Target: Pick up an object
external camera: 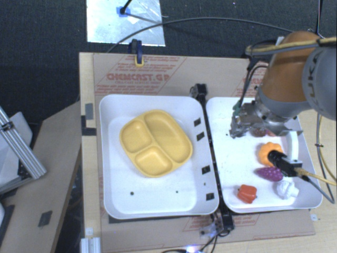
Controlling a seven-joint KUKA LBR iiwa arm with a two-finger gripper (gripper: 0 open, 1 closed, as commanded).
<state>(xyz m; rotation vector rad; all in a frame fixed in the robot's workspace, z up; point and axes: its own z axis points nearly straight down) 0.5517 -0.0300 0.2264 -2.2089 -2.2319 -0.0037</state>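
Grey gripper [239,126] hovered over right bin [224,157]; jaw state unclear. Orange toy [266,153], purple grapes [269,174] and red pepper [247,193] lay nearby.

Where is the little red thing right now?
The red thing lies in the right bin, near its front edge, just left of the purple object and the white crumpled piece.

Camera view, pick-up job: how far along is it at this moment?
Done: nothing looks picked yet. The orange ball, purple toy, red pepper and white lump all lie on the floor of the right bin; the yellow divided plate sits in the left bin.
In hand: the hand is low over the right bin's upper part, with nothing visible in it.
Left: grasp and lift one item.
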